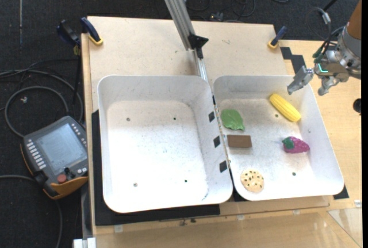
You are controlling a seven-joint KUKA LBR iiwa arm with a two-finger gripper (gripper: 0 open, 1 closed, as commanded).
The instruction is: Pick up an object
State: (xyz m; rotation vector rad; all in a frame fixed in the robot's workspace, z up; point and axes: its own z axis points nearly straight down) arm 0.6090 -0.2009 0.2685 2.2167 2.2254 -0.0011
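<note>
In the right bin [322,143]: yellow corn cob [285,107] near the far wall, green leaf [233,119] and brown block [239,141] toward the divider, purple grapes [295,145], speckled cookie [252,180] at the near edge. Above the bin's far right corner, gripper [314,80], fingers spread, holding nothing, touching nothing. Beside it the left bin [115,126] on a pale wooden bench [149,45], dark carpet [34,22], teach pendant [56,155] on the floor.

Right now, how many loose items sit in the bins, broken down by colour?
Yellow: 1, the corn cob
Green: 1, the leaf-shaped piece
Brown: 1, the flat block
Purple: 1, the grape bunch
Tan: 1, the speckled cookie
Total: 5, all in the right bin.
</note>
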